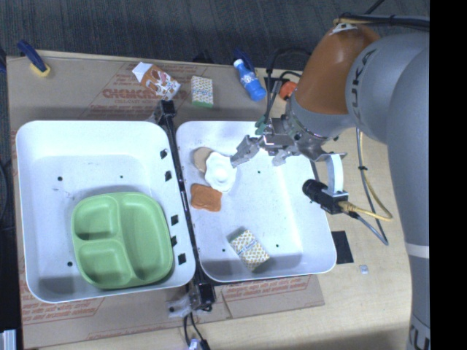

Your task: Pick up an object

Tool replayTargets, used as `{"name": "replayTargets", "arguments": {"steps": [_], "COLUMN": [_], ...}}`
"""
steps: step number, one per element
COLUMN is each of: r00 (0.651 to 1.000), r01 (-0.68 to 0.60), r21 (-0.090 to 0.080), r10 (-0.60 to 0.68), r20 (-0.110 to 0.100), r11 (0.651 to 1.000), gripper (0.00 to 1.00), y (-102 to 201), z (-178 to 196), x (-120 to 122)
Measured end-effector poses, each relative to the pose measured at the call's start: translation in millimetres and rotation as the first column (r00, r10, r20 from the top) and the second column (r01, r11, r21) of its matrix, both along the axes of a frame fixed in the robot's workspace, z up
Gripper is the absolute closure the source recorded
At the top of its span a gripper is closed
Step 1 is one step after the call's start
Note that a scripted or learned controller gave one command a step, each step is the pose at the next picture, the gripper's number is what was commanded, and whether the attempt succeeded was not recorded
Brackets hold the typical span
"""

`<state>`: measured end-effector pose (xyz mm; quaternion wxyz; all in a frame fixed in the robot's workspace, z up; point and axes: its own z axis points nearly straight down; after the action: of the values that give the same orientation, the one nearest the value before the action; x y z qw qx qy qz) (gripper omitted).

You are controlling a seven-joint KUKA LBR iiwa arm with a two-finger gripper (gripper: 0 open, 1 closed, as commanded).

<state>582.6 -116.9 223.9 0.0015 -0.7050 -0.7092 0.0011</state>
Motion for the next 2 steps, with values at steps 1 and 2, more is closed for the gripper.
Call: {"name": "replayTargets", "arguments": {"steps": [1, 2], "r00": [1.000, 1.000], "r01": [-0.002, -0.003], "r21": [-0.001, 0.000], "r10": [0.002, 0.003], "r20": [0.000, -0.001], "r11": [1.000, 1.000], "gripper": [0.00, 0.00], "y": [48, 98], "z": [11, 26], "x": [-75, -101]}}
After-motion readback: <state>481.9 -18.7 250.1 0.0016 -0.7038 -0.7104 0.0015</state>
